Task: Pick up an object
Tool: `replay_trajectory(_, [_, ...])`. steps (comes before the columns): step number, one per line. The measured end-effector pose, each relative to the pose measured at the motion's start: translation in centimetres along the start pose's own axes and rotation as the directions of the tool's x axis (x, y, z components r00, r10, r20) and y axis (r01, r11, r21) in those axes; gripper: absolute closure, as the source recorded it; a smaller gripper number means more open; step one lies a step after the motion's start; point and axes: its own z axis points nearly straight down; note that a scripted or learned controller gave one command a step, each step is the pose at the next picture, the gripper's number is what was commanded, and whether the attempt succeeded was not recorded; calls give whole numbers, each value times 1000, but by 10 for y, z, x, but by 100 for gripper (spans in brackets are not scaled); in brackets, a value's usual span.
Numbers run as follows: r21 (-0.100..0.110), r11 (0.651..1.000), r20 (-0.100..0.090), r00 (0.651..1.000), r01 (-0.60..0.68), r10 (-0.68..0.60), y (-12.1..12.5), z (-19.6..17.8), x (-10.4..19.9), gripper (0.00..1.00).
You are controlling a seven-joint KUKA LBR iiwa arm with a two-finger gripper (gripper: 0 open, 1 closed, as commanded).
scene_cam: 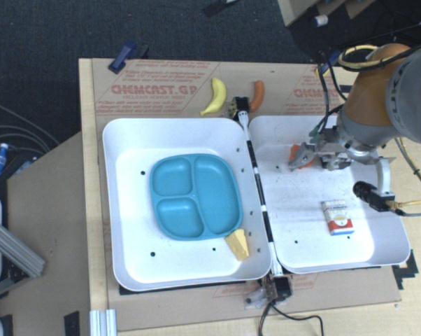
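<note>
- Bench w/ cardboard sheet [161, 82] carries two white bins side by side: left bin [126, 187], right bin [378, 247].
- Left bin holds a blue tray [195, 196] w/ three compartments, and a yellow wedge [238, 244] just off the tray's near right corner.
- Right bin holds a small box [336, 218] w/ red end, lying flat near the bin's middle-right, long axis roughly front-to-back in view.
- Gripper [305, 154] sits low over the right bin's far half, pointing left; arm comes in from the right.
- An orange-red bit shows at the gripper tip. Can't tell if it's an object or part of the fingers, so grasp state unclear; can't tell whether the claw is released or clenched.
- Key relation: box lies toward the near side and a bit right of the gripper, apart from it, not touching.
- Judgement: if the box is the target, the gripper needs to shift toward the near rim and close across the box's short side.
- Banana [215, 96] and an orange item [257, 95] lie on the cardboard behind the bins, outside both.
</note>
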Motion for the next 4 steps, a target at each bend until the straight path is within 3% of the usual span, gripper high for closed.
replay_trajectory(1, [-2,1000,0,1000,1,-1,1,-10,0,100])
replay_trajectory(2, [-2,1000,0,1000,0,0,0,-10,0,0])
replay_trajectory(3, [-4,1000,0,1000,1,-1,1,-20,1,100])
replay_trajectory(4, [-3,1000,0,1000,1,-1,1,-20,1,0])
